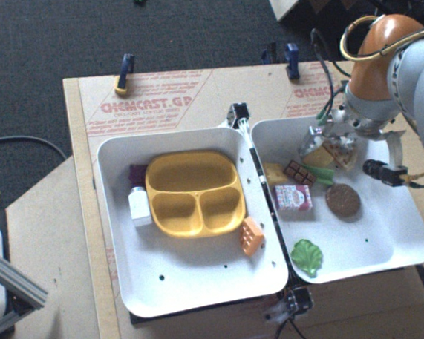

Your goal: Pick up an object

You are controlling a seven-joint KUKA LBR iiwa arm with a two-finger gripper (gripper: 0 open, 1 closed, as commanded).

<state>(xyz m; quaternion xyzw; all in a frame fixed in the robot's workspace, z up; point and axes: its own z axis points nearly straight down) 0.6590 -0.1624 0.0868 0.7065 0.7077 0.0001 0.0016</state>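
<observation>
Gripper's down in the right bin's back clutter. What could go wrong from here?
1. The gripper sits over tightly packed items: the brown chocolate-bar toy, a green stick-shaped piece and a yellow piece. It may catch two or none.
2. The pink-and-white carton and round brown cookie lie nearby and could get nudged.
3. It works near the white right bin's back wall, so a collision is possible.

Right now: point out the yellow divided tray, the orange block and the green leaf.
yellow divided tray [192,176], camera view, floor of its long upper compartment
orange block [252,236], camera view, middle of its top face
green leaf [307,257], camera view, centre of the leaf
</observation>
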